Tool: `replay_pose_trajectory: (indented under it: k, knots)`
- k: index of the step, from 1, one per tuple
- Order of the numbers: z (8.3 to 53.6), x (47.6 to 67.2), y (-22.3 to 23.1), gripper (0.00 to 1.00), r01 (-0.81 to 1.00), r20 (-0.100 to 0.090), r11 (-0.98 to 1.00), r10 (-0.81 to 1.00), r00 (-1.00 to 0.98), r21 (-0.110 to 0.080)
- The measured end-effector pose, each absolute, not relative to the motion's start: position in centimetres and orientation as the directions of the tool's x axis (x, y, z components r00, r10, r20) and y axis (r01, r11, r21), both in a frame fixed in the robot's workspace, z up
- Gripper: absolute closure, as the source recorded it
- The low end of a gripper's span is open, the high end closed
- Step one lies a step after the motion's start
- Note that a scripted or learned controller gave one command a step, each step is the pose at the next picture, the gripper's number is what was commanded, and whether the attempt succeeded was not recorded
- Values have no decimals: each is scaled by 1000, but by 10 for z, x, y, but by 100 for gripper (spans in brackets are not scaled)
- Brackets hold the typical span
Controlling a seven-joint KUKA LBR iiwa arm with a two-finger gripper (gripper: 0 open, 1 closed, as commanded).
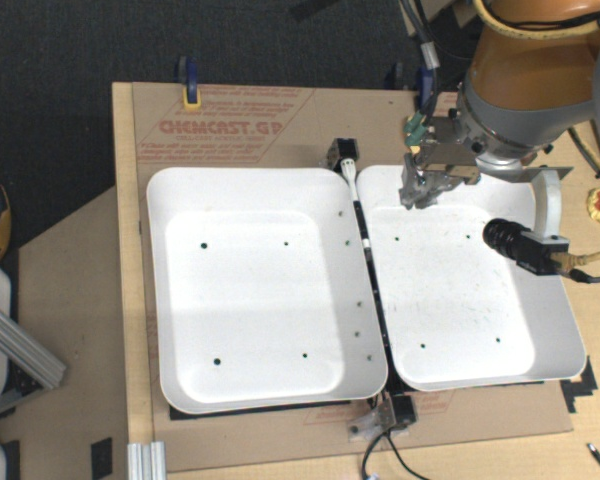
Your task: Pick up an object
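My gripper (418, 198) hangs over the far left corner of the right white bin (460, 368), close to the divider between the two bins. The grey arm with its orange band (540, 8) comes down to it from the upper right and covers the bin's far right part. I see no loose object on the visible floor of either bin. Whatever lies under the arm and the wrist is hidden.
The left white bin (180, 298) sits beside the right one on a brown board (140, 168). A black cylinder (518, 245) on a white bracket sticks out from the arm over the right bin. Clamps (190, 80) hold the board's far edge.
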State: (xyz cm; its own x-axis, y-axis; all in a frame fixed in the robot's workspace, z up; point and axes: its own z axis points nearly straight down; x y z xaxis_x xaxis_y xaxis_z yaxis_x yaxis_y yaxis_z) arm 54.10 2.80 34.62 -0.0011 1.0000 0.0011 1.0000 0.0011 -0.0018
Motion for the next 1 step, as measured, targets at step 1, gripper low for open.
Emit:
replay_pose_trajectory:
  k: [1]
  knots:
    - [358, 523, 24, 100, 1000, 1, -1, 1000, 1, -2]
